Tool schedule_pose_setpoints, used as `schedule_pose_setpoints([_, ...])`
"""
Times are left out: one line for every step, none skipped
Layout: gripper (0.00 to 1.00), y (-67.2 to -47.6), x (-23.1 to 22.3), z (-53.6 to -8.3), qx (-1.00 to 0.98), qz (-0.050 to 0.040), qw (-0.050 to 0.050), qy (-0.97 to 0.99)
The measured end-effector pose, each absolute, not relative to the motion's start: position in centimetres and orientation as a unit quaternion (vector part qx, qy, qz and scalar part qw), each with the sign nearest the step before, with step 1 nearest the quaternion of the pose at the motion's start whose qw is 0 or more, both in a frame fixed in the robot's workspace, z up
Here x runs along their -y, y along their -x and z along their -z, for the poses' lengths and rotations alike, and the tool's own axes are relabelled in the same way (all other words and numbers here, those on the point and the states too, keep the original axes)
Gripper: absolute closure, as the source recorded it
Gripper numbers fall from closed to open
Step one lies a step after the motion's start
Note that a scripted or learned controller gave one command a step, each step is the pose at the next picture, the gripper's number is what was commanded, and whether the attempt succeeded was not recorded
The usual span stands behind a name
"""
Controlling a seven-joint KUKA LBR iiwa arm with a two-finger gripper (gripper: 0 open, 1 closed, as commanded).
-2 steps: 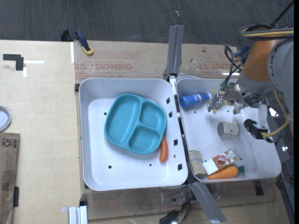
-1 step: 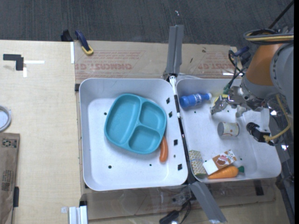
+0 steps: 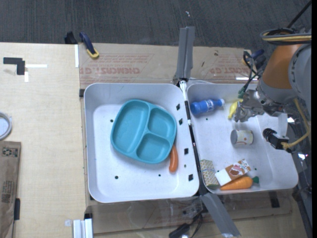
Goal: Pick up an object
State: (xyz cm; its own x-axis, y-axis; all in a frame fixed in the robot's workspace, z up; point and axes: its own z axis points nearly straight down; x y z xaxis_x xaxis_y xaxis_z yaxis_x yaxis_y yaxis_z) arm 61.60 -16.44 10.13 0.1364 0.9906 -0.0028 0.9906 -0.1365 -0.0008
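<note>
The gripper [image 3: 241, 114] hangs at the right bin's [image 3: 282, 182] twelve o'clock, likely lining up on the small cup [image 3: 242, 137] just below; I cannot tell its jaw state; blue bottle [image 3: 206, 106] at nine o'clock.

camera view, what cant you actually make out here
- Gripper: the wrist's grey body covers its fingertips, so its state and the bin floor beneath stay unclear.
- Yellow object: partly behind the gripper; its shape is uncertain.
- Snack packet: print too small to read.
- Carrot: overlaps the packet's lower edge.
- Tape roll: cut off by the left edge.
- Arm: cut off by the right edge.
</note>
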Motion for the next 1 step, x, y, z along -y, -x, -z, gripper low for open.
schedule_pose_setpoints([0.00,-61.59,16.43,-10.11,-0.657,0.0015,0.001,-0.754])
